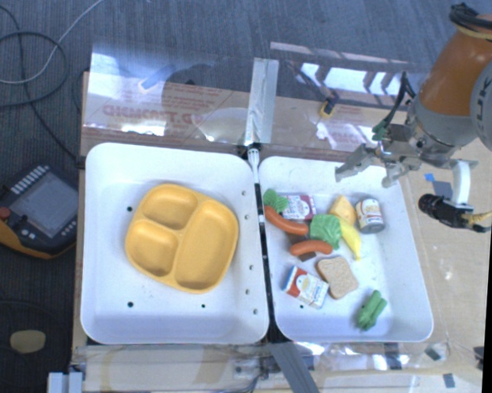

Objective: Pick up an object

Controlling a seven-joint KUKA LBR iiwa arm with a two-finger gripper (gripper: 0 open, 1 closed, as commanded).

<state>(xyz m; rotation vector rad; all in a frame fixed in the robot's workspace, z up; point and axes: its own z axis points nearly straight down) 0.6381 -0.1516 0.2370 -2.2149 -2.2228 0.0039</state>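
Observation:
The right bin (409,270) holds several toy foods: a small tin can (368,215), a yellow wedge (345,219), a green leafy piece (326,230), a red and white packet (296,207), two sausages (288,224), a bread slice (338,276), a small carton (307,286) and a green pickle (371,309). My gripper (371,165) hovers above the bin's back edge, just behind the can, with its fingers (350,166) spread open and nothing between them.
In the left bin (104,299) lies a yellow divided plate (181,236). A clear wall stands behind both bins. A pendant (28,210) and cables lie on the floor at the left. A black fitting (443,208) sits right of the bin.

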